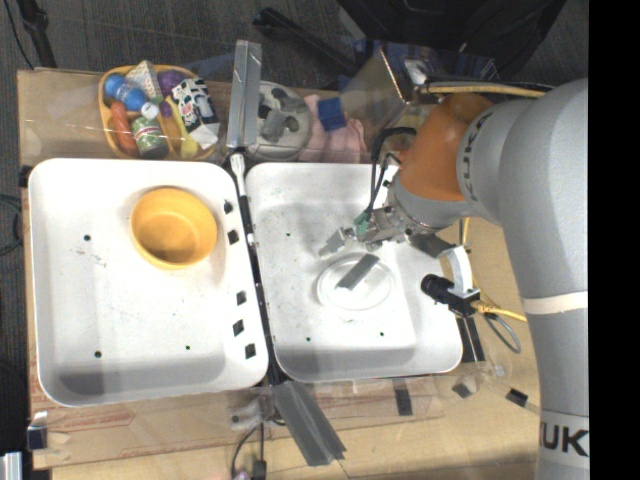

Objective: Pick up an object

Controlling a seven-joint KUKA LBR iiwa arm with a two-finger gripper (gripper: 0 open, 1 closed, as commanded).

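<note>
The gripper [345,253] hangs low in the right bin [300,338], fingers spread and holding nothing, just above a clear lid [352,286] (flat, hard to pinch). The only other candidate, a yellow bowl [175,226], sits well to its left in the left bin [60,298]. No pick is made yet; closing and lifting remain.

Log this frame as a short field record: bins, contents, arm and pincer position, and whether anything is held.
left bin: holds a yellow bowl, upright, near its back
right bin: holds a clear round lid, lying flat near the middle
arm: reaches in from the right over the right bin
pincer: low over the right bin, just behind the clear round lid
held: nothing visibly held
behind bins: yellow basket of small items
</note>
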